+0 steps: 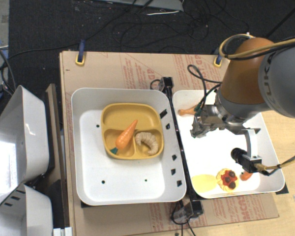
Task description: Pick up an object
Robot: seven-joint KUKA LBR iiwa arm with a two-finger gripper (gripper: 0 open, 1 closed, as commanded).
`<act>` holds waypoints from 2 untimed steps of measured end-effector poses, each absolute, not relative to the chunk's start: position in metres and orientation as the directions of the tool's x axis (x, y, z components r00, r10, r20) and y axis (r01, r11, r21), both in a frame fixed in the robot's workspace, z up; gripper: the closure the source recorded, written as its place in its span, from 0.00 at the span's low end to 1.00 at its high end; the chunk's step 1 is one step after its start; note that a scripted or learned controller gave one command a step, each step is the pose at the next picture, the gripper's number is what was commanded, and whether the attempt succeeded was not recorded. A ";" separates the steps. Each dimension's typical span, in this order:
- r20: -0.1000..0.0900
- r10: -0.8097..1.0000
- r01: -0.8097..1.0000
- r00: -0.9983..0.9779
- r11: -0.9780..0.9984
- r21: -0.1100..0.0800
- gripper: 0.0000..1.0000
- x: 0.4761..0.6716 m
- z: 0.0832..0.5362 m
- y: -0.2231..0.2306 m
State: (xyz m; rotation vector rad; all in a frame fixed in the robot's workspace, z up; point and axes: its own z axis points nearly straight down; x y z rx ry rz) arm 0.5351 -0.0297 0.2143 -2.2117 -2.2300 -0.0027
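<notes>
Plywood bench (123,65), two shallow white bins (88,146); grey-and-orange arm's gripper (200,130) low in right bin, jaw state impossible to tell. Small orange toy piece (187,111) just beyond gripper, by bin's far rim. Best approached squarely, clear of rim.

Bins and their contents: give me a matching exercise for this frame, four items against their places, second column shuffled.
Items:
1. carrot
2. shrimp
3. pizza slice
4. tool

Places:
A. near front edge of the right bin
B. lying across the divider of the yellow plate, in the left bin
C. over the right bin's left part, near the divider between the bins
D. right front compartment of the yellow plate

Pairs: 1-B, 2-D, 3-A, 4-C
</notes>
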 end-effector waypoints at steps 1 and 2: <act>0.002 1.000 1.000 -0.009 0.009 -0.001 1.00 0.539 0.209 0.028; 0.002 1.000 1.000 -0.009 0.009 0.000 1.00 0.544 0.206 0.081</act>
